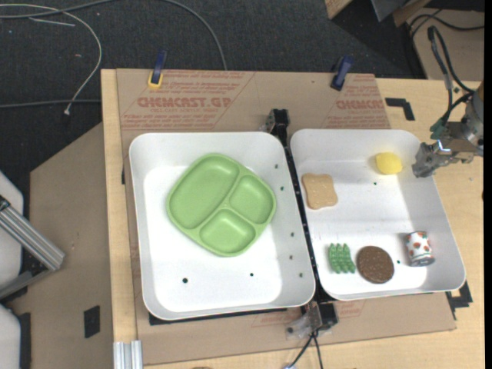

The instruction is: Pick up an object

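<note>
The arm is reaching in at the 3 o'clock edge of the view, with little of it showing, its wrist angling down and toward 9 o'clock so that the gripper is hanging over the rim of the right bin at that bin's 2 o'clock corner. Whether it is spread or closed I cannot tell — the tip is too small and dark, and nothing is showing in its grasp. Just beside it, toward 9 o'clock, a yellow lemon-like piece is lying on the bin floor, apart from the gripper. Farther toward 9 o'clock a slice of toy bread is resting near the bin's inner wall. Along the 6 o'clock side, a green ridged piece is sitting just beside a brown round disc, and a small white can with red spots is lying near the 4 o'clock corner. The left bin is carrying a green divided plate — three compartments, lying flat near its middle. Both bins are sitting on the cardboard-covered bench.
</note>
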Controlling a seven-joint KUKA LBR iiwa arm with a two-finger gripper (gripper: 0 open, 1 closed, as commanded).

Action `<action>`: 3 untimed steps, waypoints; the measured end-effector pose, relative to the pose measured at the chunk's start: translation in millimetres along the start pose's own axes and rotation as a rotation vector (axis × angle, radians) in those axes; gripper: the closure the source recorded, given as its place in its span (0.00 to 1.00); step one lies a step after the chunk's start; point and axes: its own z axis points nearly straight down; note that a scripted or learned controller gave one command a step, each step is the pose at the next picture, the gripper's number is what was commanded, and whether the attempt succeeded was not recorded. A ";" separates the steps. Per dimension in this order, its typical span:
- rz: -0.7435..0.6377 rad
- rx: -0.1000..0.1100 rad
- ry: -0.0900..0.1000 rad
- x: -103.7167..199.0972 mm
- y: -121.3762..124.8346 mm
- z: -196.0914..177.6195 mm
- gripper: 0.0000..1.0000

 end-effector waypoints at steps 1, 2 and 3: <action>-0.004 0.010 0.006 52.5 6.4 12.0 1.00; -0.006 0.005 0.005 107.2 15.6 1.7 1.00; -0.004 0.011 0.005 153.7 18.6 11.6 1.00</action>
